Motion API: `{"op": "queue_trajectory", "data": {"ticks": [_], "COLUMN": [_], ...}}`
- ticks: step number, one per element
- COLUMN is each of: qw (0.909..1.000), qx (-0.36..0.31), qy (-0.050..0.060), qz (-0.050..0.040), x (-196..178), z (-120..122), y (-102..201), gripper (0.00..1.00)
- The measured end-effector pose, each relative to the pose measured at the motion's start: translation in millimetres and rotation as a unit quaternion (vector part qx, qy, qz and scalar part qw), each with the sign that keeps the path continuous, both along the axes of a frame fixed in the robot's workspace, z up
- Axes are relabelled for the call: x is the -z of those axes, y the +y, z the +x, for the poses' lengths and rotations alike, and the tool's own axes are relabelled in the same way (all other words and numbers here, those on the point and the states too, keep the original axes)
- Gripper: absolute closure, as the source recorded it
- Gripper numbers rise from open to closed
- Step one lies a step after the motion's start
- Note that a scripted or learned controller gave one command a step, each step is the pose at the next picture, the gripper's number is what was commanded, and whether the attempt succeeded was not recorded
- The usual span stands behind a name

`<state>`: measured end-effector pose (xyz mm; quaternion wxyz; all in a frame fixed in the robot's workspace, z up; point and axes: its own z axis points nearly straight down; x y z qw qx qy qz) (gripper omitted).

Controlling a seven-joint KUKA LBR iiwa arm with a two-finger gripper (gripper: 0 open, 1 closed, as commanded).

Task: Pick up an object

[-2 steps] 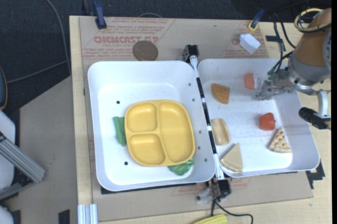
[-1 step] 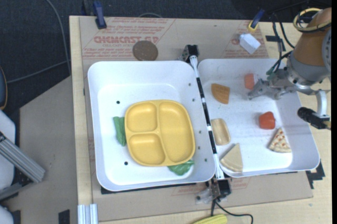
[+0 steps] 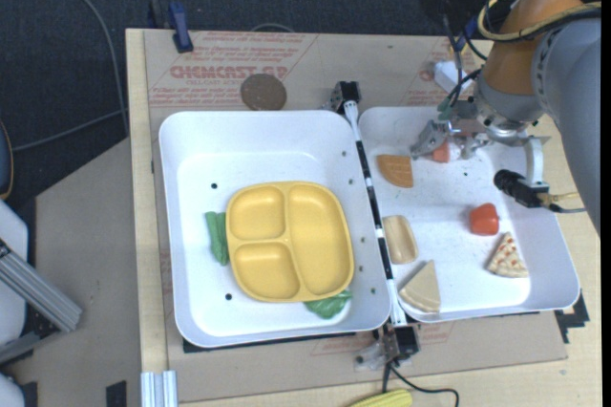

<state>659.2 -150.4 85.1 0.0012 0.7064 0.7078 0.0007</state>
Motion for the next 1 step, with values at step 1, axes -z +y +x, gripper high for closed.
{"op": "queue_trajectory", "data": {"ticks": [1], "qw": [1.0], "qx": [0.0], "qy": [-0.001], "qz": [-0.0016], "x": [-10.6], "z": [0.5], "y": [-0.7], "gripper": [1.0]}}
